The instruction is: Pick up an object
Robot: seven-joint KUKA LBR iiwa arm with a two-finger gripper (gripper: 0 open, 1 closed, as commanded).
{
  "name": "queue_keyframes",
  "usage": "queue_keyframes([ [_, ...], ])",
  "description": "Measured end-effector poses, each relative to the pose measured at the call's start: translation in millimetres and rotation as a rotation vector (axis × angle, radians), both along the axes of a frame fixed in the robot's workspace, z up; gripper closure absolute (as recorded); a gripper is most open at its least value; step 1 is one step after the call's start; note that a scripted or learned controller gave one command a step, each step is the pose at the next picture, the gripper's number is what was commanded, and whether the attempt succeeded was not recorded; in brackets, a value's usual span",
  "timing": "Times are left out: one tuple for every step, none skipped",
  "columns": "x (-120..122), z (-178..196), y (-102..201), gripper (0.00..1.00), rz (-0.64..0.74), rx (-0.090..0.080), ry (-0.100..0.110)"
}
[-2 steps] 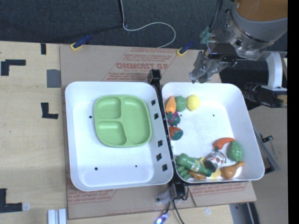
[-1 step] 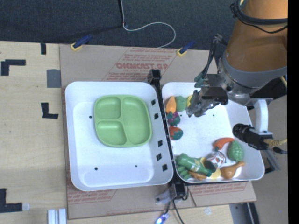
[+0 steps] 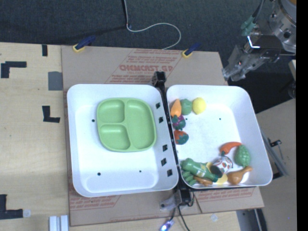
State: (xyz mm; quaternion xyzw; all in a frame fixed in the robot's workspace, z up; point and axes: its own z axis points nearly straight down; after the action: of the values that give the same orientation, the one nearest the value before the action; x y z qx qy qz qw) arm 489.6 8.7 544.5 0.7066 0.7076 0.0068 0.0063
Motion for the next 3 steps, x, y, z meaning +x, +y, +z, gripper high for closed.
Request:
queue_keyframes([
  [-6,-10,47,1.0,0.004,-0.001,0.02],
  [-6,-10,85,1.0,0.003,-0.001,0.02],
  [-6,-10,131,1.0,0.004,0.0,0.02],
])
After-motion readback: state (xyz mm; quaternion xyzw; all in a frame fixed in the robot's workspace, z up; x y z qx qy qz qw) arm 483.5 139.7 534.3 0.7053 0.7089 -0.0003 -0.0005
